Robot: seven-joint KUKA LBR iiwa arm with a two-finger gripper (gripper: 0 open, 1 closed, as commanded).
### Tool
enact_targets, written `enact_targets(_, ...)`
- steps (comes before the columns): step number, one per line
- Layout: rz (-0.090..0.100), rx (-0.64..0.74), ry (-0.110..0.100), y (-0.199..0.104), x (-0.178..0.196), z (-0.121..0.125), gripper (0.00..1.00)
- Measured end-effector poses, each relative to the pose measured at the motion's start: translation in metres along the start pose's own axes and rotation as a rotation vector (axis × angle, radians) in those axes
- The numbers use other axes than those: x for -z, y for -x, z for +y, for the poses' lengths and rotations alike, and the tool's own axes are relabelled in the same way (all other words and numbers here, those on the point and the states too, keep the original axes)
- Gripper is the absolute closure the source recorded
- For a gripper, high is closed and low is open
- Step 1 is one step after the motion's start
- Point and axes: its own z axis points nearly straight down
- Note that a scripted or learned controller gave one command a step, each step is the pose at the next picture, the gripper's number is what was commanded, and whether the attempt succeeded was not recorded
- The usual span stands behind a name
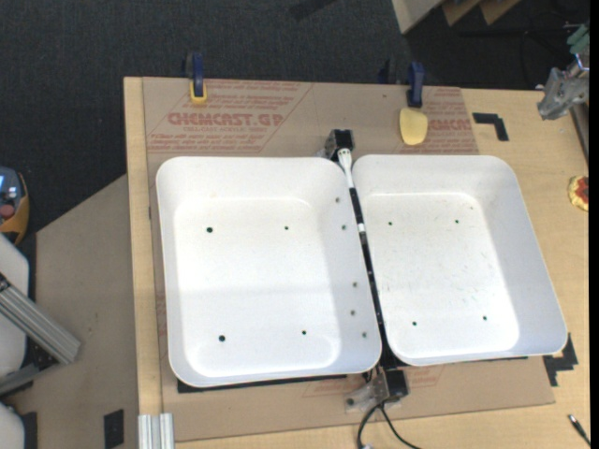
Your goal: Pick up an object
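Spreading across most of the view, the bench (140,251) carries a brown printed cardboard sheet (281,110), and on that sheet sit the left bin (173,251) and the right bin (524,241), rim against rim. A black strip (360,241) runs along the seam between them. Their white floors show only a few small dark dots each, so I judge that nothing worth grasping lies inside either one.

At the view's upper right edge, a grey metal piece pokes in over the bench; I take it for the tool (562,92), though too little of it shows to be sure. Whether it is released or clenched I cannot tell.

The likeliest thing to pick is a small yellow piece (413,126). It lies on the cardboard just beyond the right bin's far rim, directly below a blue clamp (416,80). Its long axis runs roughly up and down the view. From the tool it lies toward the view's left and slightly lower, well apart, with bare bench between them. Any approach would therefore have to travel leftward and stay outside the bins.

A smaller orange-red scrap (580,192) sits at the right edge, cut off, so what it is stays unclear.
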Motion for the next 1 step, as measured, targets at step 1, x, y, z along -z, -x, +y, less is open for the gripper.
enact_targets(1, 0.007, 0.007, -0.012, -0.0686, -0.0695, -0.0011, 1.0)
